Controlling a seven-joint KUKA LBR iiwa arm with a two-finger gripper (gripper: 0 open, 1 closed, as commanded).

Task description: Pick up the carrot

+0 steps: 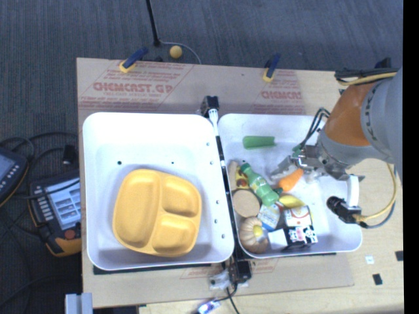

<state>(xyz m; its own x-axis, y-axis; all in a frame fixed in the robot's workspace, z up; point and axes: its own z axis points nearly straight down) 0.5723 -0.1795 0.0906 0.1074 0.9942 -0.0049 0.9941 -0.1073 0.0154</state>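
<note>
Toward the middle of the right bin (340, 241) lies the carrot (291, 179), a short orange piece set at a slant, its upper end right beneath the gripper (296, 161); the metal fingers come down just at that upper end, touching it or very nearly so, but whether they stand open or closed around it cannot be told from this slanted look down; the carrot rests low against the bin floor. Just left of the carrot stands a green bottle (257, 182) with a yellow and red top, leaning across toward the bin's left wall; below the carrot lies a small yellow item (292, 202), and under that a white carton with red and black print (300, 231); a blue-and-white packet (268, 216) sits between the bottle and the carton; farther left, a round brown-topped disc (246, 203) and, below it, a pale bun-like roll (253, 233) crowd the lower left corner. Well apart from this cluster — up near the bin's far wall — a green block (258, 141) lies alone on bare white floor. Behind the gripper the arm (366, 120) reaches in from the right, grey with its orange band showing, a yellow cable looping below it over the bin's right rim. Beside it, the left bin (98, 142) holds a yellow compartment tray (157, 210); both bins sit on a cardboard sheet (131, 87) held by blue and yellow clamps (133, 59) at its far edge.
</note>
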